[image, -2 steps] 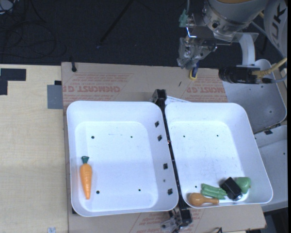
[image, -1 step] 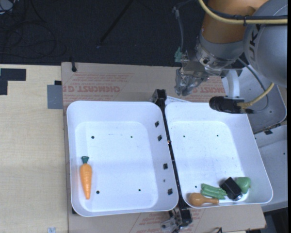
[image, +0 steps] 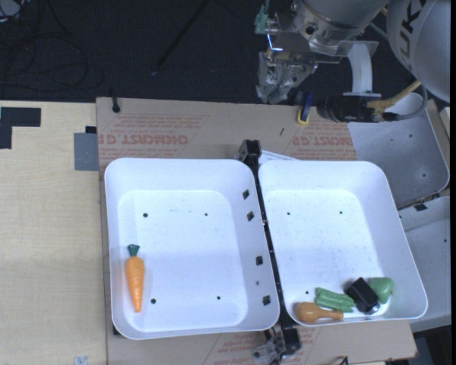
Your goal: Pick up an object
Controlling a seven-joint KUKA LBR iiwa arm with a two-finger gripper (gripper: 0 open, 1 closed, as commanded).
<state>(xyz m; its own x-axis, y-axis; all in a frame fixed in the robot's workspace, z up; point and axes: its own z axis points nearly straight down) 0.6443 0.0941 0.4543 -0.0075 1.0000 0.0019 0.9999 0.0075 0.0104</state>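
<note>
1. The pale wooden tabletop [image: 38, 226] carries a brown cardboard sheet [image: 182, 131] with red print, and two bins lie on this sheet.
2. The grey robot arm [image: 349, 6] is at the top right, above the far edge of the cardboard.
3. The left shallow white plastic bin [image: 184, 175] and the right shallow white plastic bin [image: 327, 175] stand side by side, touching along a dark middle strip.
4. The pincer [image: 283, 78] hangs high, well apart from both bins; it is not possible to tell its state, and nothing is seen in it.
5. An orange toy carrot with a green top [image: 134, 278] lies in the left bin, near its left wall.
6. In the near right corner of the right bin, a green pod-shaped toy [image: 333, 299], a small black block [image: 362, 294], a green rounded piece [image: 382, 286] and an orange-brown pear-shaped toy [image: 316, 312] lie close together.
</note>
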